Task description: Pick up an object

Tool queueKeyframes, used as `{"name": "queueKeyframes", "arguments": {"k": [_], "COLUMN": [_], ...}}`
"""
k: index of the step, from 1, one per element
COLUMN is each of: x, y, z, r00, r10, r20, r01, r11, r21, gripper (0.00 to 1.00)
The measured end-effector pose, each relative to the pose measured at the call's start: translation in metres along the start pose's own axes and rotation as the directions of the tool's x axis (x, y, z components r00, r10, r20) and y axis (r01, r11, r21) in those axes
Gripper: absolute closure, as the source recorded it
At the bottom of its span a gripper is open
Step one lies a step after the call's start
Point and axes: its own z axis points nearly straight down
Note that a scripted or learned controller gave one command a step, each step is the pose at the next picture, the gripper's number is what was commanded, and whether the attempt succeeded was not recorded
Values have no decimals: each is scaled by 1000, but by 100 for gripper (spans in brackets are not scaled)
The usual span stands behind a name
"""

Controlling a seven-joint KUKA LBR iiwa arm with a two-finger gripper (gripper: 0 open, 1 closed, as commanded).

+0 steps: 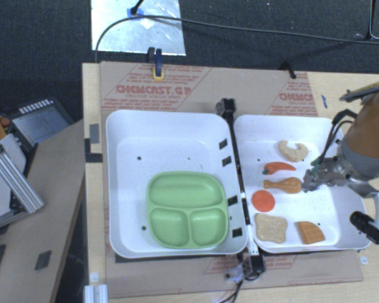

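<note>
- The gripper (311, 180) is low in the right bin (331, 126), close to its right wall. I think it is going for the chicken leg (284, 184).
- The chicken leg lies near the middle of the right bin. Its thin end points to the gripper and seems to touch the tip or sit just beside it.
- I cannot tell if the fingers are open or closed. They are too small and dark to see, so I cannot say the leg is held.
- The thin end is a small thing to grab. I think it could slip out, or the leg could spin away if only one side gets pushed.
- The food is packed close. The red pepper (279, 167) is just above the leg and the tomato slice (263, 200) is just below it, so a bad push could bump them.
- The croissant (293, 149) sits toward the back wall. The toast (271, 228) and the orange wedge (311, 232) lie by the front wall.
- The green tray (187, 208) rests in the left bin (123, 188), near its front wall, well away from the gripper.
</note>
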Motion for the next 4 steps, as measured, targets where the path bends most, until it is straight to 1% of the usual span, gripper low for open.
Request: {"name": "queueKeyframes", "arguments": {"k": [1, 2, 3, 4], "x": [1, 10, 10, 59], "y": [1, 7, 9, 36], "z": [-43, -101, -127, -112], "r00": [1000, 1000, 1000, 1000], "r10": [0, -2, -1, -5], "r20": [-1, 0, -1, -3], "r01": [0, 2, 1, 5], "r11": [1000, 1000, 1000, 1000], "r21": [1, -1, 3, 4], "gripper": [100, 100, 100, 100]}}
